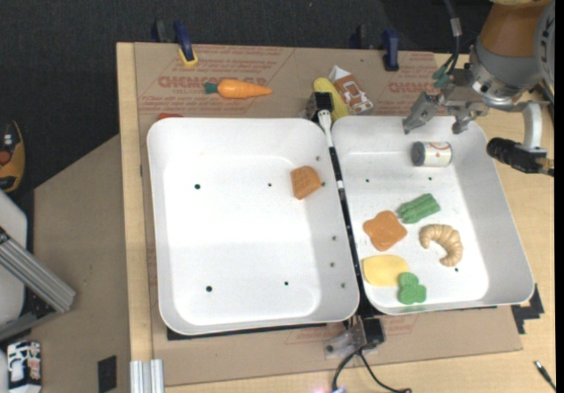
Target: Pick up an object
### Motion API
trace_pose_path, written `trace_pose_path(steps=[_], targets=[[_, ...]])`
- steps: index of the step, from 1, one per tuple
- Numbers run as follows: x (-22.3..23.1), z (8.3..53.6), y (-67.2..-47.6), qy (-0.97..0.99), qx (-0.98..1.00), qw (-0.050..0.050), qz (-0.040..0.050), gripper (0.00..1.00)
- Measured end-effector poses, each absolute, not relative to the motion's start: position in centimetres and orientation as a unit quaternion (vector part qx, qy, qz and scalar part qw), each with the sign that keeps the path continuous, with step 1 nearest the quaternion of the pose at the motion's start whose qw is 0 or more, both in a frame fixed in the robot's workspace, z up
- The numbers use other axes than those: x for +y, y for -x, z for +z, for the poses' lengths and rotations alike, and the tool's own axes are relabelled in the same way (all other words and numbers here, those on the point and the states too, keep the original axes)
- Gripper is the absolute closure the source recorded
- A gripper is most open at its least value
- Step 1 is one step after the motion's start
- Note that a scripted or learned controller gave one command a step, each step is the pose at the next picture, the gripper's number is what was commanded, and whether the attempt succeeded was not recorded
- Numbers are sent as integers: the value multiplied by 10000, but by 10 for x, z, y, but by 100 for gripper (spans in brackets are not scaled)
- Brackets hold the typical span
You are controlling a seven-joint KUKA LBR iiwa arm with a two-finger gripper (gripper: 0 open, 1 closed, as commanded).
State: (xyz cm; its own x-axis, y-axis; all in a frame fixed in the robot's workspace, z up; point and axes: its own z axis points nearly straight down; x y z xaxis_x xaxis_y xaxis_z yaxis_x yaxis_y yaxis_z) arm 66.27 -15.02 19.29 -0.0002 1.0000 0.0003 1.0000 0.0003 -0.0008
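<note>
Grey two-finger hand (442,114) hovers over right white bin's (502,206) far edge, fingers apart, nothing between them. Small white cylinder can (431,153) lies just below hand, probably target; plastic food pieces farther below.

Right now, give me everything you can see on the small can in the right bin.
The small can lies on its side near the far end of the right bin, its long axis running across the view. It looks like a white cylinder with a grey, metal-looking end cap facing left and a reddish mark on the body. It rests on the bin floor, apart from the other items. The hand hangs just beyond it, fingers spread, not touching it.
</note>
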Motion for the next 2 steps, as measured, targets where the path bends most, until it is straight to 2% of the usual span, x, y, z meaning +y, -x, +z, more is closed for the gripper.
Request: trace_pose_path(steps=[1, 2], targets=[[-218, 80, -621, 7089, -7053, 45, -7, 0], [-215, 96, -624, 7066, -7076, -10, -6, 100]])
